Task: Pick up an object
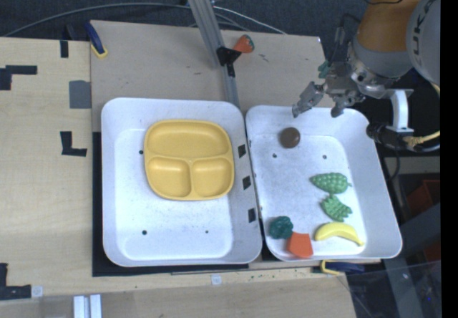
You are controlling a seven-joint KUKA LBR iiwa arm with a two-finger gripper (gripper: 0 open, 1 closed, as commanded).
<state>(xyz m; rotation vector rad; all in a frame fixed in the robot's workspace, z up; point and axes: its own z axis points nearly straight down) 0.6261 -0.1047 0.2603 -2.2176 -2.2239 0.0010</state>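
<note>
Wooden bench (pixel 43 166) with two white bins, hand (pixel 318 103) spread open, holding nothing, above brown disc (pixel 289 137) in right bin (pixel 372 166)

I am looking down on six small pieces lying in the right bin (pixel 372 159). A brown round piece (pixel 289 137) is sitting alone near the far end. Two green bumpy pieces, one (pixel 329 182) just above the other (pixel 335 207), are lying toward the right wall. At the near end a yellow banana (pixel 339 233), an orange block (pixel 300 245) and a dark teal lump (pixel 280 226) are clustering together.
</note>
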